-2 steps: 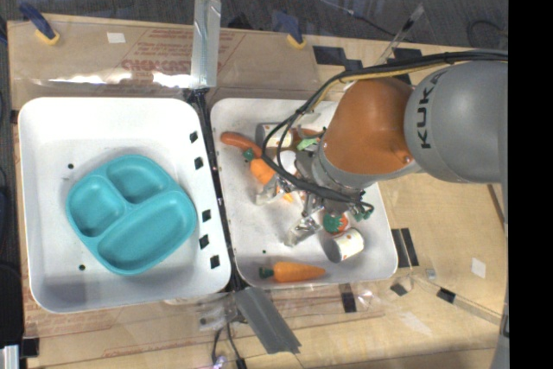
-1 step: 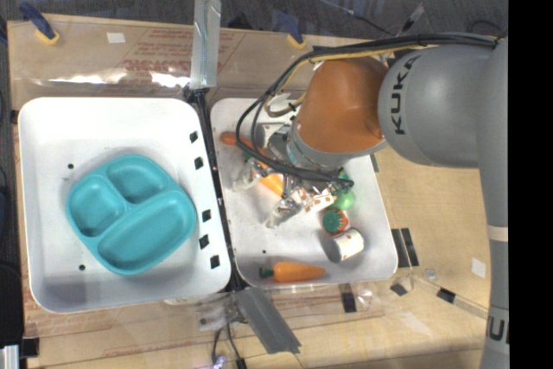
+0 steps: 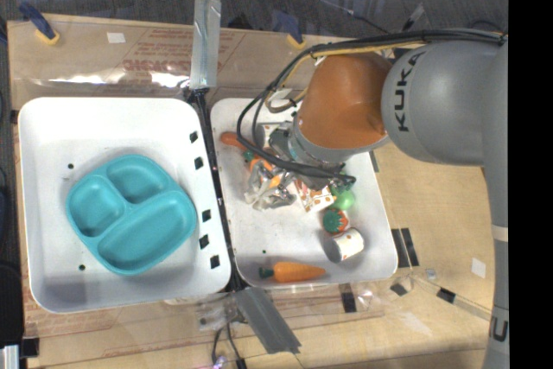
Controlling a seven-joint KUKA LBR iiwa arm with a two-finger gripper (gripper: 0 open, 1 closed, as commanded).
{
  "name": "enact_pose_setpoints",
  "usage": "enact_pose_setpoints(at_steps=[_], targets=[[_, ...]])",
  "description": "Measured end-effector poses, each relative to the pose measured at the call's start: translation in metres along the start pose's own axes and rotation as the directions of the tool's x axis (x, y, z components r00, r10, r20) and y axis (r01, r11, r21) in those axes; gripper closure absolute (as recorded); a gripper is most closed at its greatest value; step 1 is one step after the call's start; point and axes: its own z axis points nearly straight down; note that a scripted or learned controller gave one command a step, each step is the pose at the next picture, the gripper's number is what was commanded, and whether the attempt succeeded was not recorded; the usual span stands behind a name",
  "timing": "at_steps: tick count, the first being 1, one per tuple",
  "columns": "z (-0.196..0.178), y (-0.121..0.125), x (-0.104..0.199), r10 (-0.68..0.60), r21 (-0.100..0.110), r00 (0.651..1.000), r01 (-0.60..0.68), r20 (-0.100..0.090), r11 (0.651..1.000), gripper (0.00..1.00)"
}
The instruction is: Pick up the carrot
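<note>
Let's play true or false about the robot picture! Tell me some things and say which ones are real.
1. The carrot lies in the right bin. True.
2. The blue plate sits in the right bin. False: it is in the left bin.
3. The plate has three sections. True.
4. The carrot lies on the plate. False: it rests on the right bin's floor by the near edge.
5. The arm is over the left bin. False: it is over the right bin.

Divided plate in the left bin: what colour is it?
Turquoise blue, the divided plate, clear in the camera view.
</note>
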Motion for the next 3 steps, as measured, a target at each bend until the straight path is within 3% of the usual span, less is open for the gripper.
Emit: enact_pose_setpoints(at_steps=[1,2,3], targets=[[-0.088,0.049,0.029,0.063,0.004,0.998,-0.063,0.0,0.998,1.0],[-0.095,0.051,0.028,0.057,0.0,0.998,-0.057,-0.004,0.998,1.0],[-0.209,0.038,0.042,-0.141,0.003,0.99,0.141,-0.003,0.99,1.0]])
